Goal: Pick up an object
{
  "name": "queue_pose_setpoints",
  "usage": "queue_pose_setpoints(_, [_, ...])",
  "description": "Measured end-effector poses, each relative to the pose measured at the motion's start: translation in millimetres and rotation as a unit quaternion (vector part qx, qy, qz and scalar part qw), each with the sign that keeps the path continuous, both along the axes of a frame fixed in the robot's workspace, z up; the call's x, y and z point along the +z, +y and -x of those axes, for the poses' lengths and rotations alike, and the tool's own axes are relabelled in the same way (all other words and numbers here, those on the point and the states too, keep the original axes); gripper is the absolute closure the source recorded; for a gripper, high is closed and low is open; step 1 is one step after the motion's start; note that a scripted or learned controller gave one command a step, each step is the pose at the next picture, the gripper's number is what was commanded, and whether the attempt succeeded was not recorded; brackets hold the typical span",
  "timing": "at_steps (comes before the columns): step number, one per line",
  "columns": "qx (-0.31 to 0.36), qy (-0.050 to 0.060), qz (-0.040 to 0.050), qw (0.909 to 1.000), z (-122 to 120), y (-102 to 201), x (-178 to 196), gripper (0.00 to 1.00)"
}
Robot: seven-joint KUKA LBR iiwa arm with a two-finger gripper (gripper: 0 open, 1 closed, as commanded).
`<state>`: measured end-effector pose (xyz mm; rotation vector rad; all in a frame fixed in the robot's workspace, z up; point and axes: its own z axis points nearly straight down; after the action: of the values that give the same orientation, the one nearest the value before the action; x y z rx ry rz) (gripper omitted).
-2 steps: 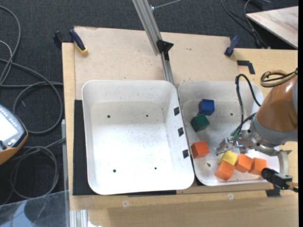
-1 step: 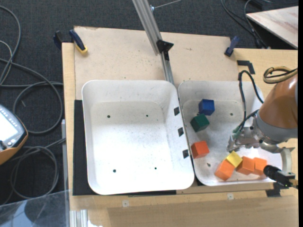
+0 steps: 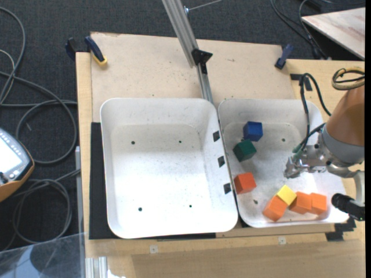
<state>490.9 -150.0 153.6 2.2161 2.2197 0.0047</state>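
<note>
Gripper [image 3: 293, 168]: low over the right bin's right half, above bare floor; too small and blurred to tell its state; nothing seen in it.
Arm [image 3: 346, 133]: grey with orange band, entering from the right, cut off by the frame edge.
Blue cube [image 3: 253, 130]: right bin, upper middle.
Green cube [image 3: 244, 150]: just below the blue cube, near it.
Red-orange cube [image 3: 245, 182]: right bin, left side, near the divider wall.
Yellow cube [image 3: 286, 194]: lower right, touching the orange blocks.
Orange blocks [image 3: 303, 203]: a cluster of three along the bin's lower rim; edges between them hard to separate.
Right bin [image 3: 264, 108]: white, shallow, speckled.
Left bin [image 3: 156, 167]: white, beside the right bin.
Counter [image 3: 145, 68]: pale wood, with blue clamps at its back edge.
Floor [image 3: 40, 51]: dark carpet with loose cables.
</note>
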Motion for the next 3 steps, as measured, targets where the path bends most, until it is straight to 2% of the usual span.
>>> queue_pose_setpoints(1, [0.000, -0.001, 0.0001, 1.0000, -9, 6, 49, 1.00])
queue_pose_setpoints(2, [0.000, -0.001, 0.0002, 1.0000, -3, 8, 109, 1.00])
queue_pose_setpoints(3, [0.000, 0.001, -0.0003, 1.0000, -4, 8, 123, 1.00])
